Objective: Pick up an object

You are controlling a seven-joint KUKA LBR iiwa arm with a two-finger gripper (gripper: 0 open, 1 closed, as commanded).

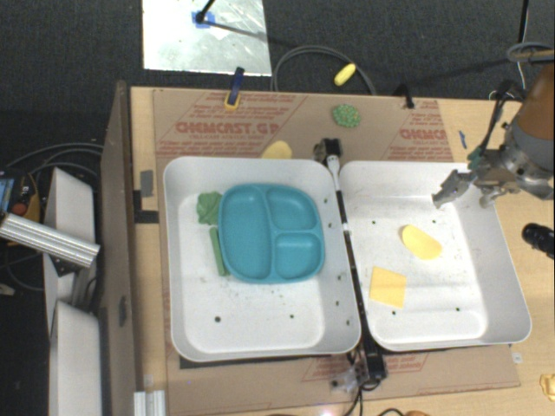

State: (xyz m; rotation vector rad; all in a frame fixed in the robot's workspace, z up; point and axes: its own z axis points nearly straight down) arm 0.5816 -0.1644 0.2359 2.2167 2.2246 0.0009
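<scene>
In the right bin (499, 319) lie a yellow oval piece (422, 243) near the middle and a flat yellow square (388, 287) toward the front left. The left bin (186, 319) holds a teal divided plate (271, 234), with a green leafy piece (209, 206) and a green stick (217, 250) along its left side. My gripper (468, 189) hangs over the right bin's back right part, above and to the right of the yellow oval. Its fingers are spread open with nothing between them.
On the cardboard behind the bins lie a yellow piece (277, 150), a green round piece (347, 115) and a yellow object (345, 74). A black divider clip (329, 152) sits where the bins meet. Cables run behind the bench.
</scene>
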